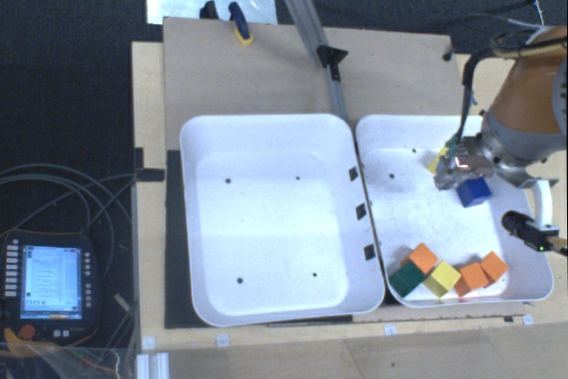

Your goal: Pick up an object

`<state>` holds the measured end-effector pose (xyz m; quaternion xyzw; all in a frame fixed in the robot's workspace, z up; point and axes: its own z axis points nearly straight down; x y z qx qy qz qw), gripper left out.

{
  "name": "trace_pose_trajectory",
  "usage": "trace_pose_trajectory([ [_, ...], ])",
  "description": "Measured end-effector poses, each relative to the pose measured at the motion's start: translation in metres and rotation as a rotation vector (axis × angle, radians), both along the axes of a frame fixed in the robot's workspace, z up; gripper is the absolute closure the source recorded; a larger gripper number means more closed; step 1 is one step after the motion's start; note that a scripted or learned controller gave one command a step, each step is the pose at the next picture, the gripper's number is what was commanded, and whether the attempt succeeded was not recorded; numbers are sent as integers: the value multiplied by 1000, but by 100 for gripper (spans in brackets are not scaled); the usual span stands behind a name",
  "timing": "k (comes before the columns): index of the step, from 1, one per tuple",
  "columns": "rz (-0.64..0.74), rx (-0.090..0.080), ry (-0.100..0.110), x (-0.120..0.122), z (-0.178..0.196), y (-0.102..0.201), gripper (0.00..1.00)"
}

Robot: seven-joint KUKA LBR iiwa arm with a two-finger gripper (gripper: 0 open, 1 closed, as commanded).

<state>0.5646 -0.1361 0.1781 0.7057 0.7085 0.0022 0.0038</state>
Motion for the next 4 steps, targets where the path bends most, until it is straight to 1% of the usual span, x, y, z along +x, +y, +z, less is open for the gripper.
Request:
trace_pose_trajectory([
  [1, 2, 1, 1, -2, 53, 9, 100],
  [2, 1, 1, 1, -1, 96, 9, 100],
  [3, 5, 2, 3, 20, 100, 51, 100],
  [4, 7, 3, 5, 31, 95, 105, 100],
])
